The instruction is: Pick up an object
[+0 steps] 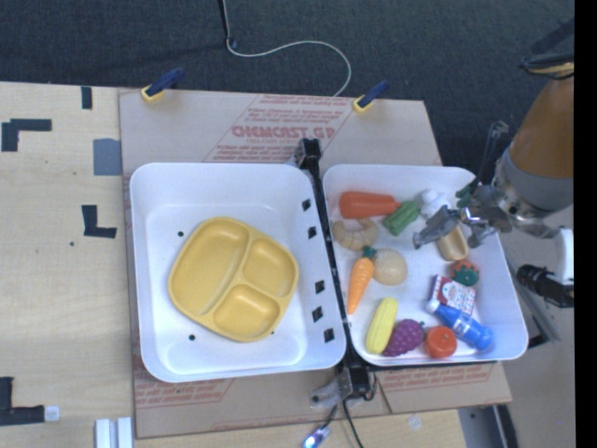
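Tool (454,224) sits low in the right bin (485,339) toward 3 o'clock, fingers spread wide, nothing between them. A tan piece (453,245) lies just beside it. Carrot (359,283) and corn (381,324) lie toward 7 o'clock. Yellow plate (233,278) occupies the left bin (154,259).

A robotics lab bench is showing here. Cardboard sheeting (280,133) is lying clamped by blue-and-yellow clips (163,83) at 12 o'clock. Black marker shapes (28,131) are sitting at 9 o'clock.
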You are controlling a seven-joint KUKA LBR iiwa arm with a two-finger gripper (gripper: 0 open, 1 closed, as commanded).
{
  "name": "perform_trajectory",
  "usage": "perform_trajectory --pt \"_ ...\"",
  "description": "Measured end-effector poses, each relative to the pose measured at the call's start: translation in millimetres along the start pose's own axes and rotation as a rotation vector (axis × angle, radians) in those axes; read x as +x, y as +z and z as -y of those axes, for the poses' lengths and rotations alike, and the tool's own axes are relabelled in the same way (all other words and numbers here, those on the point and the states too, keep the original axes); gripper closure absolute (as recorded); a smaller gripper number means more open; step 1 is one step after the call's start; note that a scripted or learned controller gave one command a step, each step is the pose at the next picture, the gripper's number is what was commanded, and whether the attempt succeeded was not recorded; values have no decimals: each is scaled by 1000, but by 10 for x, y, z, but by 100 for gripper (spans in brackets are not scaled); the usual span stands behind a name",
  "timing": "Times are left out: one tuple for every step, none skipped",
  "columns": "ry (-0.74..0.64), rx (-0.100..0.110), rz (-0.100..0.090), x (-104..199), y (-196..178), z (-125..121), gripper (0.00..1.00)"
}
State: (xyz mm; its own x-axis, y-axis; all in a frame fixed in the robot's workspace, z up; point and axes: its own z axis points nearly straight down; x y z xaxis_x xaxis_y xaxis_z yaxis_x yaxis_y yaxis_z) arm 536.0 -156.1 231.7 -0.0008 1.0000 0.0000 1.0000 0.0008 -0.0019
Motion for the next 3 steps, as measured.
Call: perform_trajectory --pt "-8 6 -5 1001 232 416 0" --pt "-6 5 -3 1649 496 540 0" --pt "-10 -18 -5 2348 -1375 477 0"
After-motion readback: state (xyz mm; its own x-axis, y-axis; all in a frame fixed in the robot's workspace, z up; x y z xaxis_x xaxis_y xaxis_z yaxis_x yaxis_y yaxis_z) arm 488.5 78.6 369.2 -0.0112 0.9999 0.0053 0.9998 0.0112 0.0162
